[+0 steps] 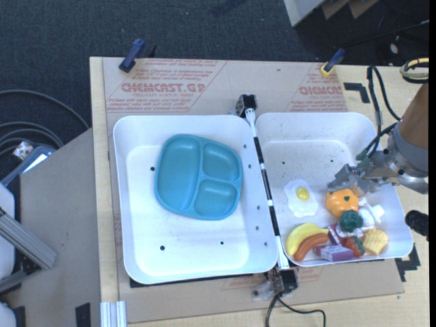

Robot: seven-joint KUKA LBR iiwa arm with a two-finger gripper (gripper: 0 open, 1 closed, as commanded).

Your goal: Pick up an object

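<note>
The right bin (300, 148) holds a heap of toy food in its near right corner. It includes a fried egg (300, 195), an orange fruit (340, 201), a green broccoli (351, 221), a yellow banana (304, 236), a purple block (334, 253) and a pale yellow piece (375, 240). My gripper (347, 177) reaches in from the right and hangs low, just above and behind the orange fruit. Nothing can be seen in its grasp.
In the left bin (129, 203) lies a blue divided plate (199, 177). A black divider (262, 176) runs between the two bins. The far half of the right bin is bare white floor. Cables (378, 94) trail over the bench at the right.
</note>
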